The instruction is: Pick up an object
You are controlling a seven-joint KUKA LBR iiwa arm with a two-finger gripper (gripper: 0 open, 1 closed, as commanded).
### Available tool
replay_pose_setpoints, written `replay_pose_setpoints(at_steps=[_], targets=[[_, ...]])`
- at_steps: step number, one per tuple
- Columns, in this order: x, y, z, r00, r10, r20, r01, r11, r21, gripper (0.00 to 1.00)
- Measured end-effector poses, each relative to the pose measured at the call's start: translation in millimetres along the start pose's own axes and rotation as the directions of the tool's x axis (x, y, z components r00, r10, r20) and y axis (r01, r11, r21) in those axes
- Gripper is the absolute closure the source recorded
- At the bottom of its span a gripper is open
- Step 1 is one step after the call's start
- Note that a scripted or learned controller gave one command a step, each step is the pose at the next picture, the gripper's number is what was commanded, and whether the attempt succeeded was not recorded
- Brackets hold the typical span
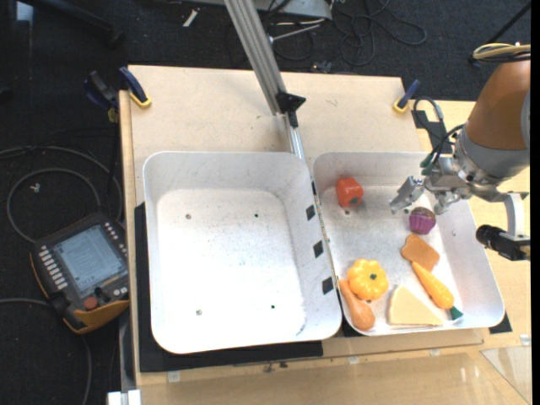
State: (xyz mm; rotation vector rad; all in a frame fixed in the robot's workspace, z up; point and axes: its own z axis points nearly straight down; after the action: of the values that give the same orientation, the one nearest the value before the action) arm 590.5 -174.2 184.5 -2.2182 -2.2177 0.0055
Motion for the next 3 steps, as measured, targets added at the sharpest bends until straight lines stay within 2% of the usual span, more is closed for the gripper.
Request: replay_pose_setpoints(at_steps=[2, 3], targets=[[7.4, 0.4, 91.7, 1.000, 0.000, 0.001, 0.000, 1.000, -0.004, 0.00], [7.0, 1.3, 78.9, 1.000, 0.001, 0.002, -0.001, 1.000, -0.008, 1.00]])
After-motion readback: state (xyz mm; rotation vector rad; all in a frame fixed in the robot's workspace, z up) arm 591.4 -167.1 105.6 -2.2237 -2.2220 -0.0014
